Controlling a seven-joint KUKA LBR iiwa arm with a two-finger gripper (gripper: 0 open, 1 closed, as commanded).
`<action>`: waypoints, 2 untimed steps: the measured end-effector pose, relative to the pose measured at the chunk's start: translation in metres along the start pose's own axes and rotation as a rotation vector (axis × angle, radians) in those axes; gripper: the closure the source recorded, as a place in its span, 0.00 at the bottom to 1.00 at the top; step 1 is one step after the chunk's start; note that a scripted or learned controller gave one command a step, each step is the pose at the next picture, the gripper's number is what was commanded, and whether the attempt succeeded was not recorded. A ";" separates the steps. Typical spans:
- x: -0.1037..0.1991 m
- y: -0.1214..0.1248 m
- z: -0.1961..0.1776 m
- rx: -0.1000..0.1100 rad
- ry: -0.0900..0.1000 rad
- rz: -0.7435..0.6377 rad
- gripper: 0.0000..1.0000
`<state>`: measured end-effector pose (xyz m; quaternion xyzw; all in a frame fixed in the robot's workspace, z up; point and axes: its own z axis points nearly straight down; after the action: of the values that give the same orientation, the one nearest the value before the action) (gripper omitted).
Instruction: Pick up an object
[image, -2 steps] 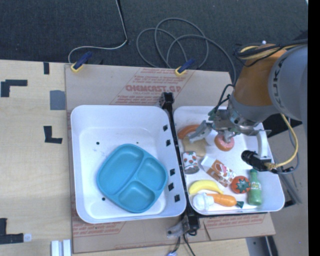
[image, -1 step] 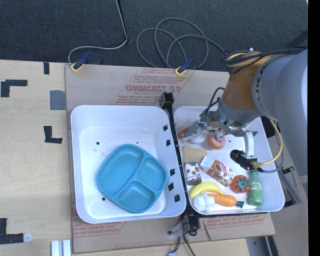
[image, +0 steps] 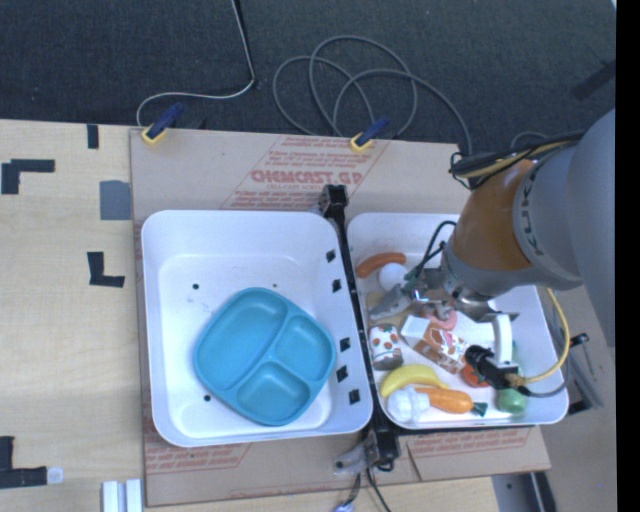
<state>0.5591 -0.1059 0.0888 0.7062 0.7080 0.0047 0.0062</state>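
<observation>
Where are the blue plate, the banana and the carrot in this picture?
blue divided plate (image: 264, 355), camera view, on its middle ridge.
banana (image: 410, 378), camera view, middle of its yellow curve.
carrot (image: 449, 401), camera view, middle of its orange body.

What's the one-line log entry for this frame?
arm: over right bin | gripper: low among toys, grasp unconfirmed | banana: near front wall | blue plate: left bin

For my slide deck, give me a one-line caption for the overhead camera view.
Arm reaches into the right bin crowded with toy food, beside a blue plate in the left bin.
</observation>
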 end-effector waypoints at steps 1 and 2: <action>-0.017 -0.054 -0.002 -0.003 -0.004 0.001 0.00; -0.045 -0.074 -0.091 0.011 0.000 0.004 0.00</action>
<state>0.4838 -0.1507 0.1790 0.7076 0.7066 0.0007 0.0023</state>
